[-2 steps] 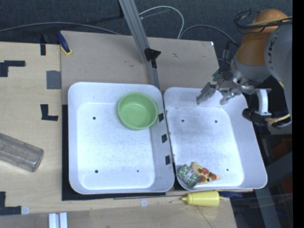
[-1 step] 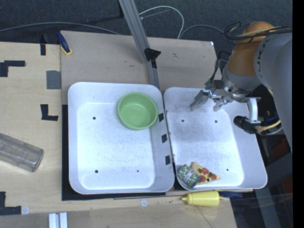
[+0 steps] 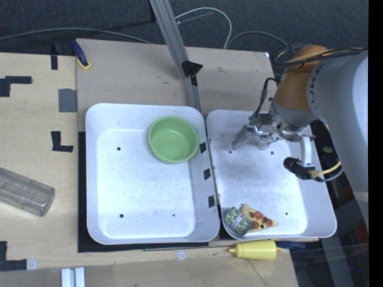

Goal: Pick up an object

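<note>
The end effector (image 3: pixel 254 135) hangs over the upper part of the right bin (image 3: pixel 311 220), low above its speckled floor, with its dark fingers spread apart and nothing between them. The grey arm with its orange band (image 3: pixel 293 88) comes in from the right edge and bends down over that bin's upper right corner, and a black cable loops beside the wrist. The things open to picking lie apart from the end effector: a small crumpled packet (image 3: pixel 246 218) printed in green, red and yellow lies in the lower left corner of the right bin, close to the wall that divides the two bins, and a green bowl (image 3: pixel 173 139) sits upright in the upper right part of the left bin (image 3: pixel 102 178), near the same dividing wall. The two white bins stand side by side, touching along their inner rims. Just outside the right bin's lower rim a yellow bottle (image 3: pixel 256 250) lies on its side on the bench (image 3: pixel 131 70). On the bench well to the left of the bins lies a clear plastic container (image 3: pixel 23 192), also on its side. A grey metal bar (image 3: pixel 173 37) slants down from the top of the view to the bins' upper edge, and thin cables curve across the dark floor beyond the bench.
</note>
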{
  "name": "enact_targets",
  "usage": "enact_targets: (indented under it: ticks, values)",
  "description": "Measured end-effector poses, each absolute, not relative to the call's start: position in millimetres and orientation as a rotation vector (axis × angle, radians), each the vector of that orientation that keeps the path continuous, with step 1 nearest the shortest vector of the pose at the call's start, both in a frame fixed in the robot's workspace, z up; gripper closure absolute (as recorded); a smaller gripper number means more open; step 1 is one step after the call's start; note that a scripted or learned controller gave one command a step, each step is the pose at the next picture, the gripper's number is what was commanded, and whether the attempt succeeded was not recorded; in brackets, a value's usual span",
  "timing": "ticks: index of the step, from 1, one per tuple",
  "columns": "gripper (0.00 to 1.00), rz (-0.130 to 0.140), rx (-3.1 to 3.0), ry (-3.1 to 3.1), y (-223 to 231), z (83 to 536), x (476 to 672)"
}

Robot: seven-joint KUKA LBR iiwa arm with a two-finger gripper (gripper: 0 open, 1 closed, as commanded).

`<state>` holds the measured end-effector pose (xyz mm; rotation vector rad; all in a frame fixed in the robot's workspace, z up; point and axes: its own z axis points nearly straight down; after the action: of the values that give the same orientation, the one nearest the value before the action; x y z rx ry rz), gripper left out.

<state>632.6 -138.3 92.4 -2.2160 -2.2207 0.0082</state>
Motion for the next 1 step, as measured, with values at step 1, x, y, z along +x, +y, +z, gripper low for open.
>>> enact_targets:
  ticks: [1]
  values:
    - [1.00,0.003,-2.216,-2.224,-137.5,105.9,634.0]
